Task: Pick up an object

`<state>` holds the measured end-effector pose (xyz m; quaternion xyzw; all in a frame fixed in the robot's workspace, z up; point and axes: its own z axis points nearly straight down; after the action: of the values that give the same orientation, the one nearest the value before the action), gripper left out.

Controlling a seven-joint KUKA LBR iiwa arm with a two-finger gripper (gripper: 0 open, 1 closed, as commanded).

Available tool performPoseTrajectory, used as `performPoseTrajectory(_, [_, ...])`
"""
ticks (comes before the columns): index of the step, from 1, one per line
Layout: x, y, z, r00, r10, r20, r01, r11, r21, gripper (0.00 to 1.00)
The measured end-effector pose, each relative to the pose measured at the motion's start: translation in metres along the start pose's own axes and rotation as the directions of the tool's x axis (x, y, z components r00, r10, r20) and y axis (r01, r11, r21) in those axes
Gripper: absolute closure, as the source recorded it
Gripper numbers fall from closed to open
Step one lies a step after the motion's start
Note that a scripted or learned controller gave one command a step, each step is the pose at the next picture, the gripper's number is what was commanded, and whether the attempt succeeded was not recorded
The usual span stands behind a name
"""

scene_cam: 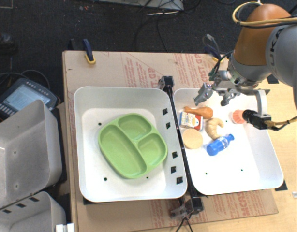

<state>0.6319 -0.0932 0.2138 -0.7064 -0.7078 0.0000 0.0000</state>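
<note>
Camera view, looking down at a slant on the two bins. Candidate objects for the pick lie clustered in the left part of the right bin [264, 173]: an orange carrot-shaped toy [200, 111] at the far side of the cluster, a small labelled carton [190, 122] touching it on the near side, a tan disc [192, 139] just nearer again, a pale croissant-shaped piece [215, 126] to the right of the carton, and a blue bottle [219, 144] lying on its side at the near right. A red-orange round piece [238, 117] sits apart, further right.

The end effector [215, 94] hangs over the far part of the right bin, just beyond the carrot-shaped toy. Its two dark fingers [203, 94] stand spread apart with bare bin floor visible between them; it is released, grasping nothing and apparently touching nothing.

The step in hand appears to be the approach. A clean pick probably favours the blue bottle or the red-orange piece, which have free space around them; the carton, toy and disc crowd one another, so fingers descending there risk straddling two items or nudging them aside.

The left bin [85, 110] holds a green divided plate [133, 145]. Both bins rest on a cardboard-covered worktop [114, 64].
</note>
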Motion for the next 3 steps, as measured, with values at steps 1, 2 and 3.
performPoseTrajectory(1, [-0.001,0.005,0.063,1.000,0.002,0.000,-0.002,1.000,0.006,0.00])
performPoseTrajectory(2, [0.000,0.006,0.114,1.000,0.004,0.000,-0.004,1.000,-0.002,0.00])
performPoseTrajectory(3, [-0.001,0.008,0.099,1.000,0.003,0.002,-0.003,1.000,-0.011,1.00])
